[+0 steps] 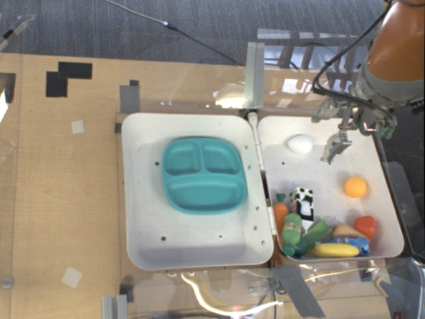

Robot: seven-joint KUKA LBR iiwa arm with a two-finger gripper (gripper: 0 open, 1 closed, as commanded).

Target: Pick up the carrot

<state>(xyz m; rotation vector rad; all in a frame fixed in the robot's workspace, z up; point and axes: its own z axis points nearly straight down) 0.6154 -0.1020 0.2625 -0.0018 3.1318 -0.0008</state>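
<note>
I see the gripper (337, 145) hanging above the right bin (392, 198), near the egg (300, 143), holding nothing. The carrot (280, 214) lies well apart by the divider, crowded by toys.

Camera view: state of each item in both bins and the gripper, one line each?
carrot: lying in right bin by the divider, not grasped
gripper: above right bin's far part, nothing between fingers
teal plate: flat in left bin, compartments bare
white egg: resting alone, far part of right bin
orange ball: loose, apart from the pile
banana: lying at near edge
</note>
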